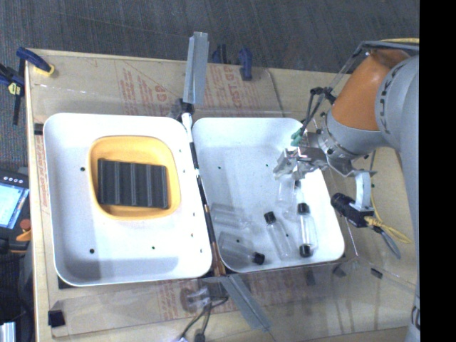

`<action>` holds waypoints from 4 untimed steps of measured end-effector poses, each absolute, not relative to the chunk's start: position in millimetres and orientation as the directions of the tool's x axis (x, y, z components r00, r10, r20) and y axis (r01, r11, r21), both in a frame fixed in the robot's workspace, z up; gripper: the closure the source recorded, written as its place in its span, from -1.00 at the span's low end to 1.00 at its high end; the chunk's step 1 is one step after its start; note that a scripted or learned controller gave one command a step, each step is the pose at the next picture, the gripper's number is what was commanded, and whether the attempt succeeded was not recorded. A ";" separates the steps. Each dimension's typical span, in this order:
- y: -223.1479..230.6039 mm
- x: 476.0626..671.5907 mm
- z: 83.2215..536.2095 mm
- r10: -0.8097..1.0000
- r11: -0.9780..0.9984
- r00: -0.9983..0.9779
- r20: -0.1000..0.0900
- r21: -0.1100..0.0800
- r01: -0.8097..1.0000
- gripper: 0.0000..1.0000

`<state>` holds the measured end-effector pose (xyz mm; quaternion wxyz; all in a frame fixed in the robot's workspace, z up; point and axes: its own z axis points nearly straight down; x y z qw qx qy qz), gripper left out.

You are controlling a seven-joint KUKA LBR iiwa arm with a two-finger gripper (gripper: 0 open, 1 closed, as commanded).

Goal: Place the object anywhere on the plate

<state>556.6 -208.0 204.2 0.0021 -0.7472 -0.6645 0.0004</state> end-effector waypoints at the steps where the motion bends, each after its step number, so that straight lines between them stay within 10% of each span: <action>1: -155.1 598.3 188.0 0.994 0.111 -0.111 0.000 -0.001 0.994 1.00; 3: -24.6 632.6 215.4 0.789 0.615 -0.615 -0.001 0.000 0.789 1.00; 4: -12.3 615.4 215.1 0.576 0.817 -0.817 0.003 -0.003 0.576 1.00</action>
